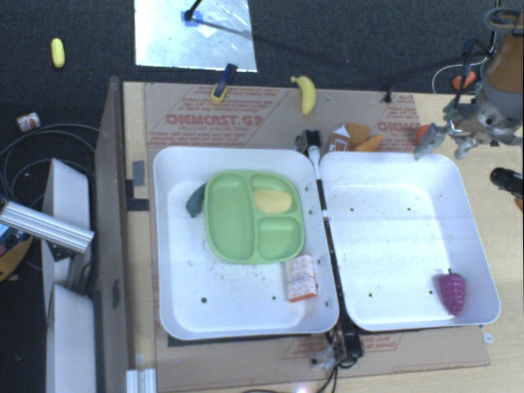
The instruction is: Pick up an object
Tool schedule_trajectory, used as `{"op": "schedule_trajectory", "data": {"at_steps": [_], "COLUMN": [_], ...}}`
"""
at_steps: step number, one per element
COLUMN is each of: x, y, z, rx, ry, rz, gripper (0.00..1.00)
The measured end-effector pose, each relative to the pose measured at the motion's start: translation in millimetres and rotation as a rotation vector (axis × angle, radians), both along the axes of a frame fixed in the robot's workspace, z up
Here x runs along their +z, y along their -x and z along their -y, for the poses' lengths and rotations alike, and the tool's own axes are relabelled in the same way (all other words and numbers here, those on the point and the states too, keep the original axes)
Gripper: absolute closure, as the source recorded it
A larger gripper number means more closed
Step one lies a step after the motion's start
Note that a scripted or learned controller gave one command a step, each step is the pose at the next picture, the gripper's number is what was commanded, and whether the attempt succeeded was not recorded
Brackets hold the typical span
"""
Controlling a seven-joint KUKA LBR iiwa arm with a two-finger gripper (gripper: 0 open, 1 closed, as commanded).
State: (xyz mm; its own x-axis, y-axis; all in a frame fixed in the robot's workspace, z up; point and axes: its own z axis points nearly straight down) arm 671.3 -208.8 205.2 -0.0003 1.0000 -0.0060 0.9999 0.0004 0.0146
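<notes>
Whether the jaws are apart or together we cannot tell, since the gripper point(446, 137) is showing to us as a small cluster of grey parts hanging over the cardboard just beyond the far right corner of the right bin point(385, 318), below the arm's wrist point(501, 88). We are seeing nothing lying between the jaws. Nearest to them among the loose things, we are finding an orange and white scrap point(357, 137) lying on the cardboard a little way to their left, just outside the far rim where the two bins are meeting. Farther left on the same cardboard strip, a yellow banana point(305, 94) is resting. Well below the jaws, in the near right corner of the right bin, a purple bunch of grapes point(452, 292) is sitting close to the rim. Far to the left of the jaws, the left bin point(176, 219) is carrying a green divided plate point(237, 219), and we are seeing a pale yellow piece point(273, 200) lying in the plate's far right compartment. A dark green thing point(196, 200) is peeking out at the plate's left edge, touching it, and a small red and white packet point(300, 278) is lying just beside the plate's near right corner.
</notes>
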Motion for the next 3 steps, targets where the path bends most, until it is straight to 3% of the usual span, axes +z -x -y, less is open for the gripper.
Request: {"op": "schedule_trajectory", "data": {"at_steps": [1,2,3], "x": [-127.5,4.5,-97.6], "y": [26.3,-0.9,30.0], "z": [-3.2,-10.2,-2.3], "rx": [-0.001,0.006,0.000], "ry": [-0.008,-0.002,-0.007], "rz": [-0.020,0.001,-0.019], "gripper": [0.00,0.00,0.00]}}
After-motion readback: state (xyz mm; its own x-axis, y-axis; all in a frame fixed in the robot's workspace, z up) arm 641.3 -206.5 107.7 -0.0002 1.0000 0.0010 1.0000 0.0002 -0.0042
